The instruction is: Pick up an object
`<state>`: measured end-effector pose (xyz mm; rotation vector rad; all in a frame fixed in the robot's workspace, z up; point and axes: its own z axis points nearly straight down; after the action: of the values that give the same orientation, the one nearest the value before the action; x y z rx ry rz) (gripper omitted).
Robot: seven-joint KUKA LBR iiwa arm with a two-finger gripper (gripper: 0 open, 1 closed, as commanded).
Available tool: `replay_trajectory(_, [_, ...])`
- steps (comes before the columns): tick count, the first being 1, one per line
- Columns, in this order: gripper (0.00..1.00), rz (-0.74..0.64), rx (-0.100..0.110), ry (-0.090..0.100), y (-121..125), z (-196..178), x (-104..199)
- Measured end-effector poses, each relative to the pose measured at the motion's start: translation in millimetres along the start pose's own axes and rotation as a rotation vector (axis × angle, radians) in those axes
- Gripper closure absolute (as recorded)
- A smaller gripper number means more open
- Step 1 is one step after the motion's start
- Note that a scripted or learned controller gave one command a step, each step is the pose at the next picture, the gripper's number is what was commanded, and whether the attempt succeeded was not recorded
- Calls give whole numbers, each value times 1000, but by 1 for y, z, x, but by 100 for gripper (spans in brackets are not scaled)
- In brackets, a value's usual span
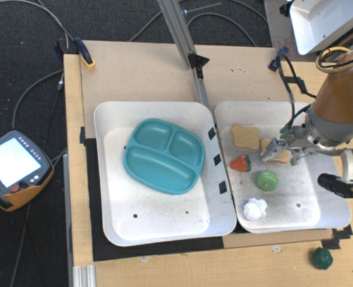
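In the right bin (320, 217), at about 1 o'clock from bin centre, the gripper (276, 150) sits low over a tan piece (279, 156), w/ a bread-like slice (246, 137) at its 9 o'clock. Jaws look spread round the piece, though blur means I can't tell for sure. Strawberry (240, 163), green ball (267, 180) & white wad (255, 208) lie toward 7 o'clock. Risk: the thin, flat piece could slip out as the jaws close, or a fingertip could scrape the bin floor & shove it away.

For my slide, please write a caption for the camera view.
Gripper low in right bin by bread, strawberry, apple; teal tray in left bin.
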<state>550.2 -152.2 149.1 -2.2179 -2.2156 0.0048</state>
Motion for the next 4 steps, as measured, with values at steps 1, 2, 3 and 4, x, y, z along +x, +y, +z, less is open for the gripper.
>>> replay_trajectory(1, [0,-1,1,1,-4,61,7])
replay_trajectory(2, [0,-1,-11,-3,-2,62,7])
replay_trajectory(3, [100,0,-16,-6,-1,49,6])
replay_trajectory(4, [100,-3,-11,-3,1,-9,16])
